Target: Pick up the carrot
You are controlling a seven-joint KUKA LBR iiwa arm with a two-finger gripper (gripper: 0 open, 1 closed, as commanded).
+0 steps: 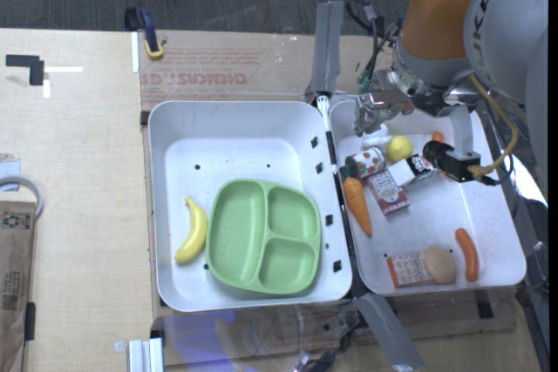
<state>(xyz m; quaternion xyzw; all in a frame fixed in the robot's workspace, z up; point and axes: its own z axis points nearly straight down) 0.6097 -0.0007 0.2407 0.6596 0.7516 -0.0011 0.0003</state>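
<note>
The carrot (pixel 356 205) is orange with a green stub at its far end. It lies along the left wall of the right bin (pixel 497 226), pointing toward the near edge. My gripper (pixel 373 111) hangs over the far left corner of that bin, beyond the carrot and apart from it. Nothing shows in its grasp. A small labelled jar (pixel 366 161) sits between the gripper and the carrot's top.
Beside the carrot lie a red packet (pixel 387 192) and a yellow lemon (pixel 399 149). A sausage (pixel 468 254), a bread roll (pixel 441 264) and an orange-edged packet (pixel 405 269) rest near the front. The left bin (pixel 174 187) holds a banana (pixel 193 230) and a green divided plate (pixel 264 234).
</note>
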